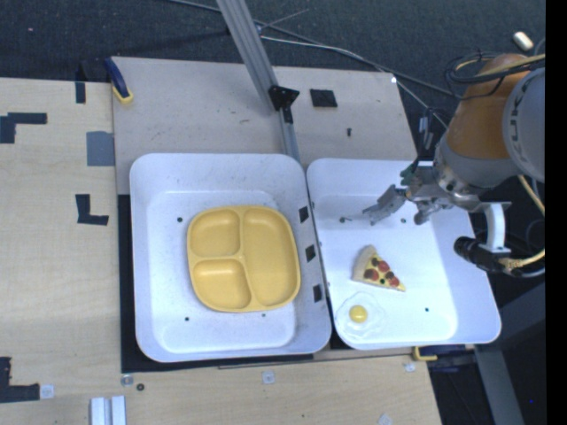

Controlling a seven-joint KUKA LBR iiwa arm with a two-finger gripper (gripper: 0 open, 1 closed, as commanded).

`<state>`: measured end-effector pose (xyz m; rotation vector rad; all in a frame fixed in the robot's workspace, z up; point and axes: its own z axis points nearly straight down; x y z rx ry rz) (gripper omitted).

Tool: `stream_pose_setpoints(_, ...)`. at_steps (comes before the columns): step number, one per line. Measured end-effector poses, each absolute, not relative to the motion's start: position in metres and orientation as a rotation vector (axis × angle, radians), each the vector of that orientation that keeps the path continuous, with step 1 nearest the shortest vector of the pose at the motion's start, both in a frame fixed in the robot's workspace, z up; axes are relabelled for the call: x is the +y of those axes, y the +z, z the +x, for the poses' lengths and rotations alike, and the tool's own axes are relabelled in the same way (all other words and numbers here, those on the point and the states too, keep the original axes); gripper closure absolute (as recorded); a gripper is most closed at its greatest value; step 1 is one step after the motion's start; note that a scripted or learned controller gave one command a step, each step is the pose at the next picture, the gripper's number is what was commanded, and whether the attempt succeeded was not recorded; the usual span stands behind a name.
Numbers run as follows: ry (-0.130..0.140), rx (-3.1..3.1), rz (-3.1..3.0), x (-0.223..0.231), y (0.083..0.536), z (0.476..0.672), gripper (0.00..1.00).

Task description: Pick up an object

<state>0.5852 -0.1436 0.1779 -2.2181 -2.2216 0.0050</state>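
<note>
Pizza slice (379, 270) lying flat mid right bin (461, 264), tip pointing about 4 o'clock; fried egg (358, 314) at its 7 o'clock.

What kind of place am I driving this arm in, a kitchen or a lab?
Most likely a robotics lab bench, not a kitchen. The grey arm's two-finger gripper hangs over two shallow white bins, and the food is toys: a plastic pizza slice, a fried egg, and a yellow divided plastic plate.

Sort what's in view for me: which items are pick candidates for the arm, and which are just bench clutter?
Pick candidates:
- pizza slice, right bin
- fried egg, right bin
- yellow divided plate, left bin

Clutter:
- blue-and-yellow clamp at the bench's far left corner
- black tape patches
- metal pole
</note>
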Motion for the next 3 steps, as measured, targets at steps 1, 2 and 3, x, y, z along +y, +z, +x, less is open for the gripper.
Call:
stream_pose_setpoints(1,0.007,-2.220,-2.218,-0.153,0.126,0.586,0.00)
stream_pose_setpoints(2,0.001,-2.224,-2.222,-0.153,0.085,0.586,0.00)
stream_pose_setpoints(3,-0.002,-2.229,-2.226,-0.154,0.098,0.588,1.00)
